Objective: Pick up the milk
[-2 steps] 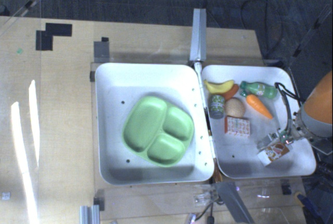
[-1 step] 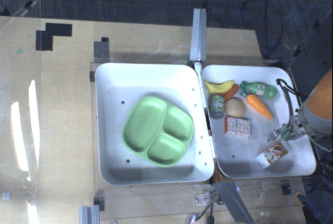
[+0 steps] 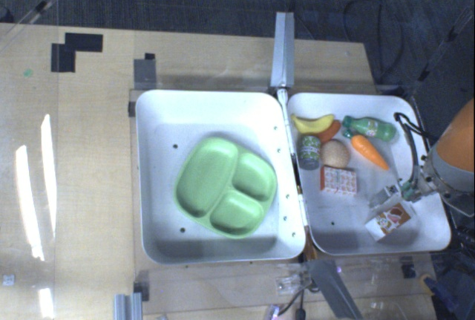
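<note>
1. The arm (image 3: pixel 456 155) came in from the right edge, its orange band over the right bin's (image 3: pixel 438 237) far side.
2. The tool (image 3: pixel 393 196) hung low in the right bin, near that bin's lower right part, and sat just above the milk (image 3: pixel 389 220).
3. The milk was a small white and brown carton lying tilted on the bin floor by the front right corner. It appeared to touch or nearly touch the tool's tip, but I could not tell which.
4. I could not tell whether the tool was spread or pressed together, and nothing showed plainly between its parts.
5. Elsewhere in the right bin lay a banana (image 3: pixel 313 122), a green bottle (image 3: pixel 369 128), a carrot (image 3: pixel 369 151), a small dark can (image 3: pixel 309 151), a round tan item (image 3: pixel 335 154) and a red and white box (image 3: pixel 338 180), all well apart from the milk.
6. The left bin (image 3: pixel 156 162) held a green divided plate (image 3: pixel 226 185) with three compartments.
7. Both bins rested side by side on the pale wooden tabletop (image 3: pixel 74 162).
</note>
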Action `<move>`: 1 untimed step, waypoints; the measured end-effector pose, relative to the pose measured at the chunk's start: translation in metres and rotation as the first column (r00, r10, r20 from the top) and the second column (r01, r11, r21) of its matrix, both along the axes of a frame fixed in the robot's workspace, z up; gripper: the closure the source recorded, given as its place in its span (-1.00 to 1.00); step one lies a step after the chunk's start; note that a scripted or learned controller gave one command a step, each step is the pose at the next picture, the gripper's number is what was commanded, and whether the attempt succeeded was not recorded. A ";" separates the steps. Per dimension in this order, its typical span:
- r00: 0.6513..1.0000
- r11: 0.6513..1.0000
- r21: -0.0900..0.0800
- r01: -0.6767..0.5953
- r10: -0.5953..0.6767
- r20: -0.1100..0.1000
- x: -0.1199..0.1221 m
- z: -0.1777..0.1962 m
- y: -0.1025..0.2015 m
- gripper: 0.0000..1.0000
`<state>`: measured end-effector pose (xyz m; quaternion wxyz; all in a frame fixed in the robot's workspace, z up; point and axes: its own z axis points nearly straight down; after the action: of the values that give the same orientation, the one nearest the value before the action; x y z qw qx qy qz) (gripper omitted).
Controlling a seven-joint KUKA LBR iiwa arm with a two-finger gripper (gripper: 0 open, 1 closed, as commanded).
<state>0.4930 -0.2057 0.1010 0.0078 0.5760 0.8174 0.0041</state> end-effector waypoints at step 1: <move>0.984 0.984 -0.006 -0.176 0.176 -0.003 -0.001 -0.011 0.012 -1.00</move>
<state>0.4918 -0.1938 0.0898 0.0080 0.5016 0.8651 0.0016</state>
